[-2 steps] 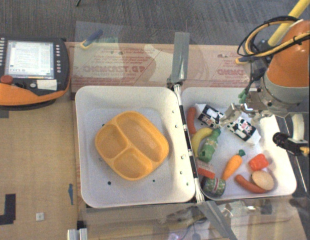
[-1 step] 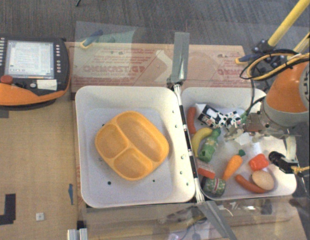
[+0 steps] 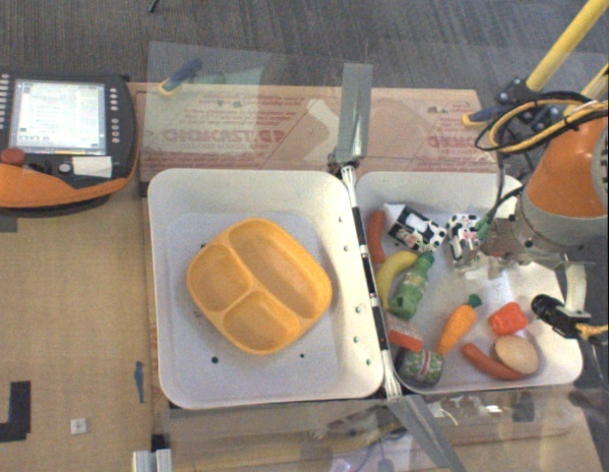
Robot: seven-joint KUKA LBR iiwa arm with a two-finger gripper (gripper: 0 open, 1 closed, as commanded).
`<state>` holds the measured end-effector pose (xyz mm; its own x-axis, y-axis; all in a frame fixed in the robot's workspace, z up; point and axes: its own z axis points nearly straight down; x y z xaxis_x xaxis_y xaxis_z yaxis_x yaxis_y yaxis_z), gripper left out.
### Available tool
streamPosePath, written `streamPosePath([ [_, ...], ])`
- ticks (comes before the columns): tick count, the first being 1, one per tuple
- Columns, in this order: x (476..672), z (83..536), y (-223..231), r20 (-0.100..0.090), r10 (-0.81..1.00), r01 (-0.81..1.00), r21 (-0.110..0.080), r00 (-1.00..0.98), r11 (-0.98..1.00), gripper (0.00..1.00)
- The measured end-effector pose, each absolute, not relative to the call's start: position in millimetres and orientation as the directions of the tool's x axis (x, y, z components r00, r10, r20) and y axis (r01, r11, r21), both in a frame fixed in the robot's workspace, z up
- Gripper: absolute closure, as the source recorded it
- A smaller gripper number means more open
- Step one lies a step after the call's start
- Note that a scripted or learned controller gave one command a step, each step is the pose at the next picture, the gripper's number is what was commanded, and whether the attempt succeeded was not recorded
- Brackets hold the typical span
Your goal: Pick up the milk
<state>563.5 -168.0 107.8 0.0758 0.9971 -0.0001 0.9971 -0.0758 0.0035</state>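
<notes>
Brown cardboard covers the bench (image 3: pixel 68 293), and two shallow white bins sit on it side by side. At ten o'clock a teach pendant (image 3: pixel 58 141) with a lit screen rests on the cardboard. In the left bin (image 3: pixel 171 362) lies an orange divided plate (image 3: pixel 260 285), turned at a slant, with three compartments.

The right bin (image 3: pixel 565 367) holds the toy food. At its eleven o'clock corner lies the milk (image 3: pixel 415 229), a black-and-white cow-patterned carton tipped on its side, with a red sausage (image 3: pixel 376 236) just to its nine o'clock. Below the carton a yellow banana (image 3: pixel 393 271) touches a green bottle (image 3: pixel 412 288). Toward six o'clock a round green-and-dark item (image 3: pixel 420 366) sits against the bin's near wall. A carrot (image 3: pixel 458 326) lies slanted near the middle. At five o'clock a second red sausage (image 3: pixel 489 363) touches a pale egg-like item (image 3: pixel 517 353), with a small red piece (image 3: pixel 508 317) just above them.

From three o'clock the grey arm with its orange band (image 3: pixel 572 180) reaches in over the right bin. Its gripper (image 3: pixel 468 238) hangs near a second small black-and-white patterned thing, just to the three o'clock of the milk and apart from it. Whether the claw is spread or closed, or has hold of anything, I cannot tell.
</notes>
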Motion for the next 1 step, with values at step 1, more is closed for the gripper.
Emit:
streamPosePath([
  [1,555.5,198.2,-118.5,0.000,0.989,0.989,0.002,-0.150,0.150,1.00],
])
